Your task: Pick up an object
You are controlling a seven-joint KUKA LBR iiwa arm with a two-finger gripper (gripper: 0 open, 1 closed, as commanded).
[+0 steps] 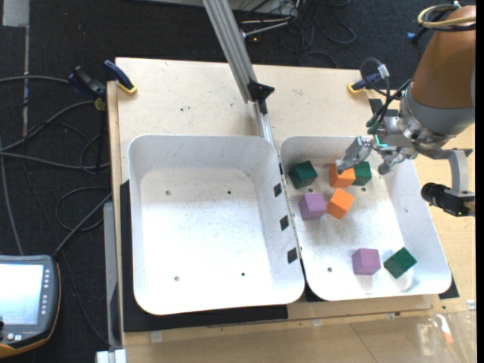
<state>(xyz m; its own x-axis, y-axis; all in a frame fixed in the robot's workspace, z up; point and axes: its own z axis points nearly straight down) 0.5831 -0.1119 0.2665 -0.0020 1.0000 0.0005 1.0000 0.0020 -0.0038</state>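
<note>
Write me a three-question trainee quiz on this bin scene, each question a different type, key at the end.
1. True or false: every cube lies in the right bin.
2. Multiple choice: which colour pair sits nearest the gripper? A) the orange cube and green cube at the bin's far end B) the purple cube and green cube at the near end C) two purple cubes in the left bin
3. Fill in: counting all of them, the cubes number ___.

Key: 1 true. 2 A. 3 seven: three green, two orange, two purple.
</note>
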